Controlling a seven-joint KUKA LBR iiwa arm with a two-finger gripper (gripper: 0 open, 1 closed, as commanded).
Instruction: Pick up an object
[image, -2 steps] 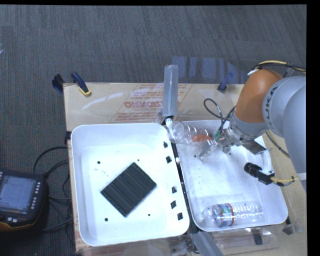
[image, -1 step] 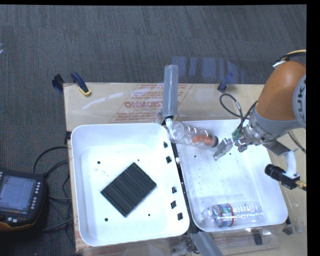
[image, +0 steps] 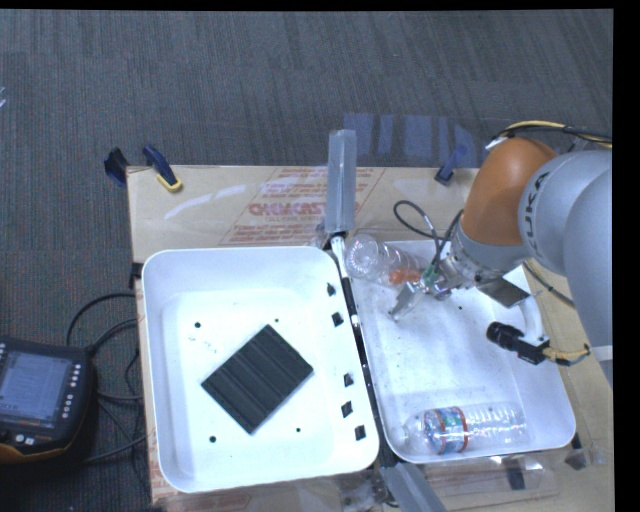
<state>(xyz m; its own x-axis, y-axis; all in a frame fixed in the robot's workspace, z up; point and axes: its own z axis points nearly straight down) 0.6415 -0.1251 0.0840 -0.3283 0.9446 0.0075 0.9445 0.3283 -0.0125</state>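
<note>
Your gripper (image: 403, 303), fingers slightly apart and holding nothing, hangs at the far left of the right bin (image: 470, 350), just right of the clear cup (image: 363, 257); the plastic bottle (image: 465, 427) lies near, long axis left-right

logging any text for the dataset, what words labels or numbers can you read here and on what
Red print on the brown cardboard sheet under the bins: blurred, not readable.
Label band on the clear plastic bottle in the right white bin: too small to read.
Screen of the dark handheld pendant at left: too blurred.
</note>
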